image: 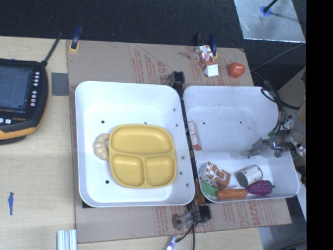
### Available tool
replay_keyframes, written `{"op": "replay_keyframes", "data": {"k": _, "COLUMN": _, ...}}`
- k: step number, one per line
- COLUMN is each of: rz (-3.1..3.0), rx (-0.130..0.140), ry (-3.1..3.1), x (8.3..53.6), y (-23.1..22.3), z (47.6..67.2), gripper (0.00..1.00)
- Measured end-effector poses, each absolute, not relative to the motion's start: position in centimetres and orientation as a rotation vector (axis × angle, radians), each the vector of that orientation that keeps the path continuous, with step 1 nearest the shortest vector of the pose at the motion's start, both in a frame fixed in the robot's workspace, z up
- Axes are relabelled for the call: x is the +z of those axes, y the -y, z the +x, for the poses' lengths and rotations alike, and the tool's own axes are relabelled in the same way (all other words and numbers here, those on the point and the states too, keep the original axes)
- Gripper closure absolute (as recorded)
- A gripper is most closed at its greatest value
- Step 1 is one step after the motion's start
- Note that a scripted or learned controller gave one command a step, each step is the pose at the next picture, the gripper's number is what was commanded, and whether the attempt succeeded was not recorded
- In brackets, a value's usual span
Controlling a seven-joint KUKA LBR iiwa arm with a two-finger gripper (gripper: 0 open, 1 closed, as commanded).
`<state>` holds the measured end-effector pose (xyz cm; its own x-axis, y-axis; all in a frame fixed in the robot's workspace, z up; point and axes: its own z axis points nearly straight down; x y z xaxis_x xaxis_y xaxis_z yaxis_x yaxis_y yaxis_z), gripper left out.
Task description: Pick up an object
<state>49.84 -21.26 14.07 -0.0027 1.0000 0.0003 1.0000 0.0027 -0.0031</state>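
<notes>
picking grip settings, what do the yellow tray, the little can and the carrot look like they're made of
Yellow tray: probably moulded plastic, smooth and slightly glossy, with rounded compartment walls.
Can: looks like metal, silver-grey side with a darker end, though it could be a toy.
Carrot: likely plastic toy food, uniformly orange and smooth.

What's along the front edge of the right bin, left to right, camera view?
Small printed carton → orange carrot → silver can → purple eggplant. The claw sits above the can, toward the bin's right wall.
</notes>
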Motion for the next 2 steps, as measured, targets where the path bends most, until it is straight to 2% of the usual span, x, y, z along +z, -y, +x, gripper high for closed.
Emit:
{"op": "replay_keyframes", "data": {"k": 1, "rz": -2.213, "rx": 0.003, "ry": 2.227, "x": 9.1, "y": 16.5, "z": 47.6, "gripper": 0.0}}
{"op": "replay_keyframes", "data": {"k": 2, "rz": -2.216, "rx": 0.002, "ry": 2.224, "x": 9.2, "y": 17.5, "z": 53.6, "gripper": 0.0}}
